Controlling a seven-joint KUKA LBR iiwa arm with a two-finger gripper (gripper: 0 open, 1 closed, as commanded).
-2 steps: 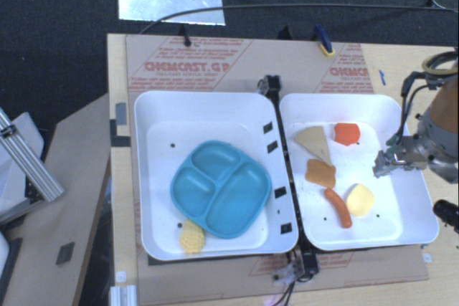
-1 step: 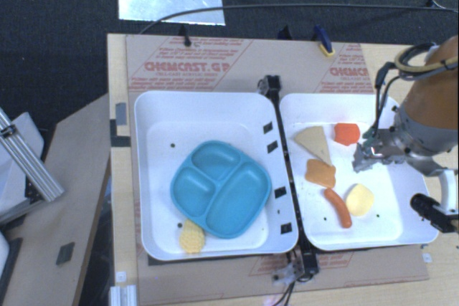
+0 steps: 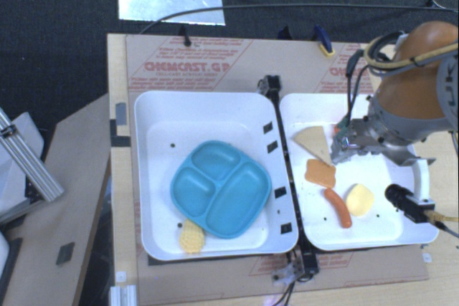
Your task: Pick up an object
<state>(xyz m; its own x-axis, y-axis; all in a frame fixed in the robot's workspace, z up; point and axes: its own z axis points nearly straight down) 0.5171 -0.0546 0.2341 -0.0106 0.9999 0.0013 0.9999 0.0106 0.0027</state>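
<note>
The tool (image 3: 343, 145) was lowered into the right bin (image 3: 373, 236), touching or just beside the tan wedge (image 3: 313, 140). Finger position could not be determined. No object appeared lifted; grasping and raising remained outstanding.

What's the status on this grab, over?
Gripper low in right bin, at tan wedge. Nothing seen held. Orange square and sausage close by.
</note>
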